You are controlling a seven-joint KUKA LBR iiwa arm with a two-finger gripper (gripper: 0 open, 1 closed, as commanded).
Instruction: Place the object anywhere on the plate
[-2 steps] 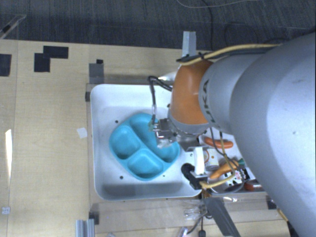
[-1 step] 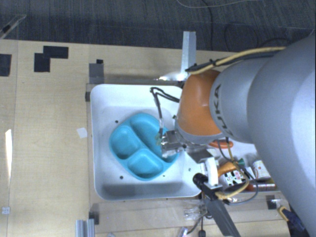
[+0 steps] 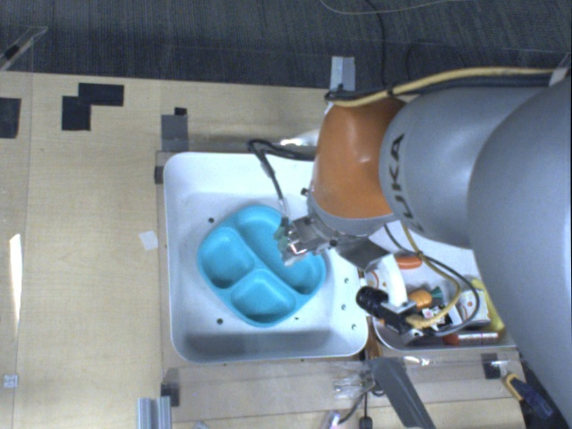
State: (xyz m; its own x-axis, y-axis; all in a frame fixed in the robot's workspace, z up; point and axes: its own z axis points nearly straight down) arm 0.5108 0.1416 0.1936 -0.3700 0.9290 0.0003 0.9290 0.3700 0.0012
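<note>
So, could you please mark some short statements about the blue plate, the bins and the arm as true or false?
1. The blue divided plastic plate lies in the left white bin. True.
2. The plate has one single undivided well. False: it has several compartments.
3. The gripper is above the plate's right part. True.
4. The right white bin holds the blue plate. False: it holds small mixed objects.
5. The arm's band above the wrist is green. False: orange.

A bright blue divided plate (image 3: 255, 266) sits in a white bin (image 3: 183, 239). The arm (image 3: 465, 168) is grey with an orange band (image 3: 353, 164). The bench (image 3: 80, 266) is pale tan with black patches (image 3: 89, 104).
</note>
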